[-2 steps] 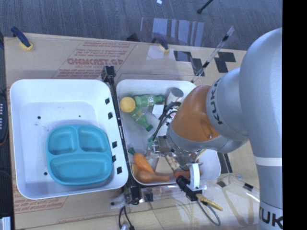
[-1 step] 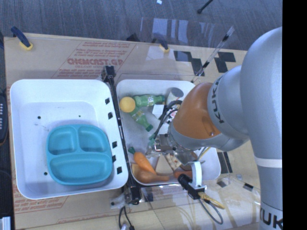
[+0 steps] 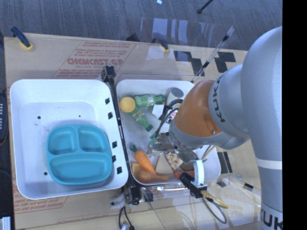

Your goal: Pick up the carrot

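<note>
The carrot (image 3: 144, 161), orange with a green stub at its upper-left end, lies slanted in the front-left part of the right bin (image 3: 125, 133). My gripper (image 3: 162, 149) hangs low over that bin, just to the right of the carrot and slightly behind it. The orange wrist band and grey arm cover most of the gripper. Nothing is visibly held.
Several items share the right bin: a yellow lemon (image 3: 127, 104), two green bottles (image 3: 149, 100) (image 3: 143, 119) at the back, an orange-brown item (image 3: 149, 177) along the front wall, and a sandwich-like wedge (image 3: 164, 165). A blue divided plate (image 3: 79, 154) sits in the left bin (image 3: 29, 99).
</note>
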{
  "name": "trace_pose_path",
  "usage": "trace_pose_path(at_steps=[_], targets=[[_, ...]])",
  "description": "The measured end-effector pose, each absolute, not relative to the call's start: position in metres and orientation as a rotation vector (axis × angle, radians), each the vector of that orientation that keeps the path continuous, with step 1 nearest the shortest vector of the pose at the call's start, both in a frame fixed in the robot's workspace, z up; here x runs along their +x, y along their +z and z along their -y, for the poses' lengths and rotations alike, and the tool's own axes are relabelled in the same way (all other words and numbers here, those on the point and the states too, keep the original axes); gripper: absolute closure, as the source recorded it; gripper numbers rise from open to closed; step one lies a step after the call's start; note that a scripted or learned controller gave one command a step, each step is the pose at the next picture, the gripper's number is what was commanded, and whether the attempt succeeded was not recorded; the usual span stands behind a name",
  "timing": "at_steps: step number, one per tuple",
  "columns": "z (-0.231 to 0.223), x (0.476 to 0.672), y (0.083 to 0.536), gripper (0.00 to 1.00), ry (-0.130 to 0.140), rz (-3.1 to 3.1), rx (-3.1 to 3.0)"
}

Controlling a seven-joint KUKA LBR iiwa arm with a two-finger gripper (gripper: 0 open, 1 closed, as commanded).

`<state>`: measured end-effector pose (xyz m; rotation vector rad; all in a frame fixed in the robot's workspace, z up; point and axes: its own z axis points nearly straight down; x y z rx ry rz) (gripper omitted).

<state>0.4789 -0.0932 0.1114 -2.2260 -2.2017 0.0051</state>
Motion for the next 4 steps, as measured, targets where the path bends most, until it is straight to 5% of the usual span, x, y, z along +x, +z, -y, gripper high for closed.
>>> trace_pose_path(at_steps=[4], targets=[[0.091,0.477,0.11,1.0,0.013,2.195,-2.228]])
